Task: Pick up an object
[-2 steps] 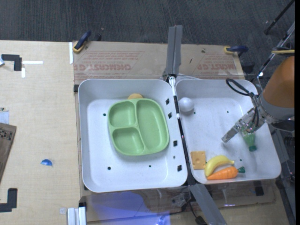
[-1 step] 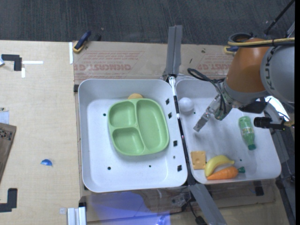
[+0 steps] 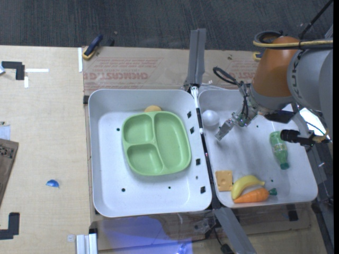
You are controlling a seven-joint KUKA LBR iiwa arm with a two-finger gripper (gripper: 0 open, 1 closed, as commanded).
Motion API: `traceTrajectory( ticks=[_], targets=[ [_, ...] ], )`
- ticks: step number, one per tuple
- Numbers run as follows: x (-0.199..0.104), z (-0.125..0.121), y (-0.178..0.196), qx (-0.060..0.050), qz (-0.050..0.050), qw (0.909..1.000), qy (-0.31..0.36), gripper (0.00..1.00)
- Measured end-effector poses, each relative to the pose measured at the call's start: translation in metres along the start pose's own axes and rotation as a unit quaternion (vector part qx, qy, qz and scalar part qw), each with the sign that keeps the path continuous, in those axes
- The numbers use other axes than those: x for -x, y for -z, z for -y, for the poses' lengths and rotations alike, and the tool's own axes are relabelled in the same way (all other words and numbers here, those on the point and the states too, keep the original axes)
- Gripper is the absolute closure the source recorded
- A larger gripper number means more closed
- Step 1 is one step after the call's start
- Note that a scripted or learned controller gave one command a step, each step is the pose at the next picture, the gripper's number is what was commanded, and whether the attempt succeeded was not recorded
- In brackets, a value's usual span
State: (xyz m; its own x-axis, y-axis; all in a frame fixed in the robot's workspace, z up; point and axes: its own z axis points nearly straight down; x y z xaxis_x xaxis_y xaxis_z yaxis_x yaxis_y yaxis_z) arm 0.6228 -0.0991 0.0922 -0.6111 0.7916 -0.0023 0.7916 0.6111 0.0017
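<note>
Gripper (image 3: 224, 130) hanging over right bin (image 3: 296, 194), near white ball (image 3: 210, 118); finger spacing too small to judge, cannot tell. Yellow item (image 3: 153, 109) lying half hidden behind green divided plate (image 3: 157, 142) in left bin (image 3: 106, 157). Bottle (image 3: 278, 149) lying mid-bin, long axis near-vertical in frame. Cracker (image 3: 224, 180), banana (image 3: 247, 184), carrot (image 3: 253, 196) crowding near rim; bin centre staying open.

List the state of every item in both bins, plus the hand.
Green divided plate: flat in the left bin, right side up.
White ball: resting in the right bin, beside the divider.
Green bottle: lying on its side.
Banana: lying flat, touching the carrot.
Carrot: lying flat at the near edge.
Cracker: flat.
Hand: low over the right bin, holding nothing.
</note>
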Motion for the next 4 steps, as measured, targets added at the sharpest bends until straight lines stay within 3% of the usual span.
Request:
traceTrajectory(
  ticks=[1, 2, 3, 4],
  targets=[
    [0.027, -0.021, 0.0, -0.001, 0.001, 0.9899, -0.142, 0.0],
    [0.024, -0.027, 0.001, -0.001, 0.001, 0.9927, -0.121, 0.0],
    [0.025, -0.027, 0.01, -0.001, 0.002, 0.9929, -0.119, 1.0],
    [-0.008, 0.056, 0.142, -0.001, 0.0, 0.9928, -0.12, 1.0]
  ],
)
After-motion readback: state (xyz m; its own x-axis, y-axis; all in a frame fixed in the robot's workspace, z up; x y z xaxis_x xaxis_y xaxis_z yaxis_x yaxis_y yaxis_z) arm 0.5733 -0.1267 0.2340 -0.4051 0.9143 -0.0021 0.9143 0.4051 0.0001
